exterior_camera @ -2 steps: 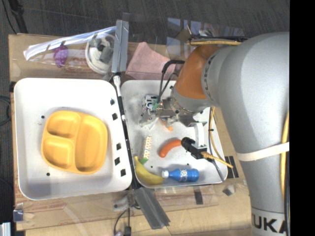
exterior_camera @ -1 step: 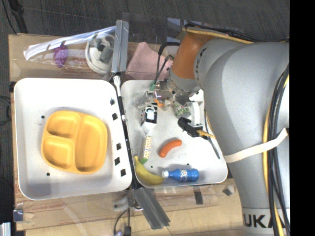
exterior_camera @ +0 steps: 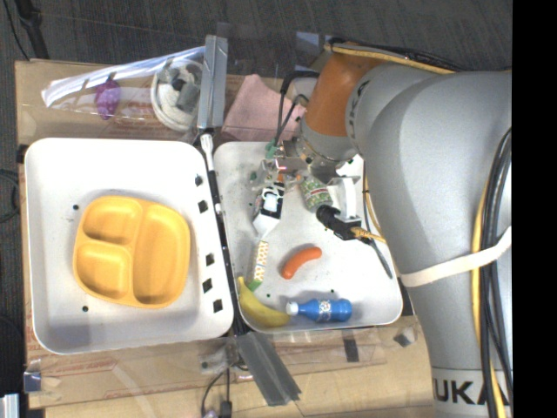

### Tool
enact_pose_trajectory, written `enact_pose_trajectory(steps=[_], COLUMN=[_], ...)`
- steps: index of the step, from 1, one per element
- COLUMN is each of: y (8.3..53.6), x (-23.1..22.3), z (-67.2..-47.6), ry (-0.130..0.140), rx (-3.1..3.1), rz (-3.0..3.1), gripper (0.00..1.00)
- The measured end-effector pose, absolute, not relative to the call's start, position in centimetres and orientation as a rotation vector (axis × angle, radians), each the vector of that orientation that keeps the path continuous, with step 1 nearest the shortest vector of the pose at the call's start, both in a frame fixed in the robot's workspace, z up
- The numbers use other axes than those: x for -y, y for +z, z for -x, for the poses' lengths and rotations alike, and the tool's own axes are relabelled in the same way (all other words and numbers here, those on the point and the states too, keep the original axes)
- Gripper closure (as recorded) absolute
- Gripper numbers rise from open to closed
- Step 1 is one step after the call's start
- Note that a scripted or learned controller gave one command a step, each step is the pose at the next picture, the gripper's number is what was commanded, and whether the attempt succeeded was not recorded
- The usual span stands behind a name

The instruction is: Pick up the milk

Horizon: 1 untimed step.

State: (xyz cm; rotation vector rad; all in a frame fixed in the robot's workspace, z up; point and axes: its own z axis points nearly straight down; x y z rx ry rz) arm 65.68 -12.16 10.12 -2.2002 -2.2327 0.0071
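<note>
A small white carton [exterior_camera: 264, 223], which I take for the milk, lies in the right bin [exterior_camera: 383, 294] near its left wall, towards the back. My gripper [exterior_camera: 272, 200] hangs right over the carton's upper end, at or just above it. Whether it touches the carton is unclear from this angle. The grey arm with its orange band [exterior_camera: 335, 94] comes in from the right and hides the bin's back right part.
In the right bin lie an orange sausage-shaped piece [exterior_camera: 300, 260], a banana [exterior_camera: 261, 307], a blue bottle [exterior_camera: 322, 309], a small striped box [exterior_camera: 261, 255] and a green patterned item [exterior_camera: 315, 194]. The left bin [exterior_camera: 52, 172] holds a yellow divided plate [exterior_camera: 132, 251]. Behind are a plastic bag [exterior_camera: 122, 90] and pink cloth [exterior_camera: 252, 103].
</note>
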Motion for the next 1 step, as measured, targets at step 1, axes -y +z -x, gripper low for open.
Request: enact_pose_trajectory(steps=[1], y=[19.23], x=[7.92], z=[-62.61], ry=[0.002], rx=[2.247], rz=[2.192], gripper=[1.0])
